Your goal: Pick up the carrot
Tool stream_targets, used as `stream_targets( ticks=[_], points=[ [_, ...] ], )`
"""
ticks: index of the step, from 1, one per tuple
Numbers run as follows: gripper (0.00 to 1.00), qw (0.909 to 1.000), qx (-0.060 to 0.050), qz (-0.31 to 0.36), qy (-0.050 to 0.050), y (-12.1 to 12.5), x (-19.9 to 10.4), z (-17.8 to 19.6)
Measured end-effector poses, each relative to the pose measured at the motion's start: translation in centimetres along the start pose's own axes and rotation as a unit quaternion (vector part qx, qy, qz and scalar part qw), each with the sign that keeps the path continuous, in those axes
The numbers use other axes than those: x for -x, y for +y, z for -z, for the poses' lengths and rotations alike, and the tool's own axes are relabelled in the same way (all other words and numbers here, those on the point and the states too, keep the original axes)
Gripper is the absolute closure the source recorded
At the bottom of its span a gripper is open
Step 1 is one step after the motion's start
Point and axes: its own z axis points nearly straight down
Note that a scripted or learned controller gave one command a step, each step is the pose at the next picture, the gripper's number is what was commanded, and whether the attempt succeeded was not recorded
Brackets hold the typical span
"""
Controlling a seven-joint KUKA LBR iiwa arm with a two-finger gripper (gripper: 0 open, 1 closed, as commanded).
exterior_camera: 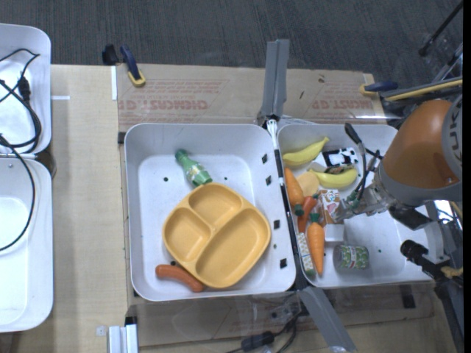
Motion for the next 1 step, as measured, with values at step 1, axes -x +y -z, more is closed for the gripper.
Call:
stream_targets(
  ticks=[1],
  points=[
    [1.00, 0.9989, -0.017, 0.043, 0.004, 2.04, -1.86, 7.14]
  ],
)
